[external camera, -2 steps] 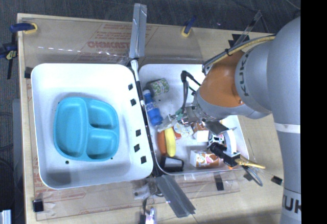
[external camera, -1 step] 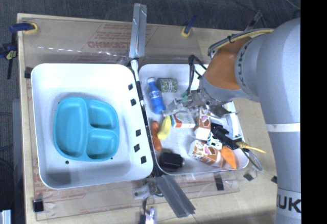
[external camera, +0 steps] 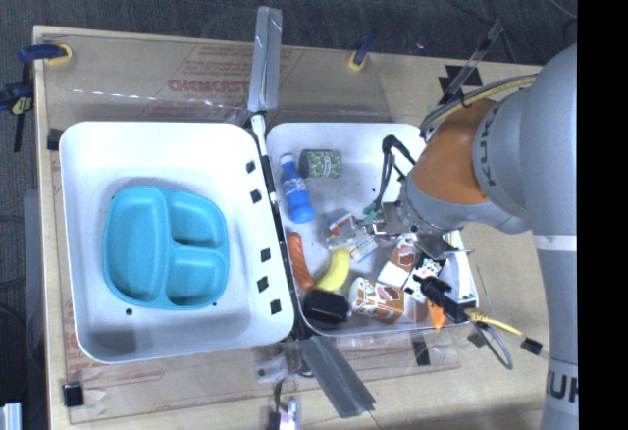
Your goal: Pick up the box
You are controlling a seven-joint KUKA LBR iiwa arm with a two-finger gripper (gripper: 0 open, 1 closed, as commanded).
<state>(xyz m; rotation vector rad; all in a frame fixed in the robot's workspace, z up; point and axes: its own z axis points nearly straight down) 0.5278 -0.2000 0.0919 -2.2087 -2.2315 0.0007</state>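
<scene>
A small brown and white box (external camera: 378,298) lies flat near the front of the right bin (external camera: 365,135). A second red and white carton (external camera: 401,263) sits just behind it, partly under the arm. My gripper (external camera: 376,221) hangs low over the middle of the right bin, behind and slightly left of both boxes, above a crinkled silver wrapper (external camera: 345,229). The grey wrist with its orange band (external camera: 449,169) hides the bin's right side. Nothing shows as lifted.
The right bin also holds a blue bottle (external camera: 295,194), a green can (external camera: 321,163), a banana (external camera: 337,270), an orange carrot-like piece (external camera: 299,260) and a black object (external camera: 325,307). The left bin (external camera: 88,163) holds a blue divided tray (external camera: 167,246).
</scene>
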